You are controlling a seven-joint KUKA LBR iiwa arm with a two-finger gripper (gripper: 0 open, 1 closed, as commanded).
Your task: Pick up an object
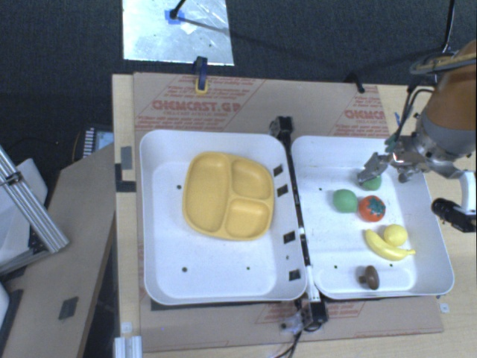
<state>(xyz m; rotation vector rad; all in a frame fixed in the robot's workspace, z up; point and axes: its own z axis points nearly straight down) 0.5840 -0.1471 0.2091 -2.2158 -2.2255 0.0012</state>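
In the right bin [328, 155] lie a green ball [344, 200], a red tomato [372, 208], a yellow banana [386, 247] with a yellow lemon [396, 234] against it, and a small brown piece [368, 277] near the front wall. My gripper [370, 173] hangs over the bin's back right part, just above and behind the tomato. A small green thing [375, 183] peeks out right beneath the gripper; whether it is held cannot be seen.
The left bin [164, 274] holds a yellow three-part plate [227, 195]. A black divider clip strip [291, 200] runs between the bins. The arm's orange band [455, 103] and grey wrist stand over the right bin's right wall.
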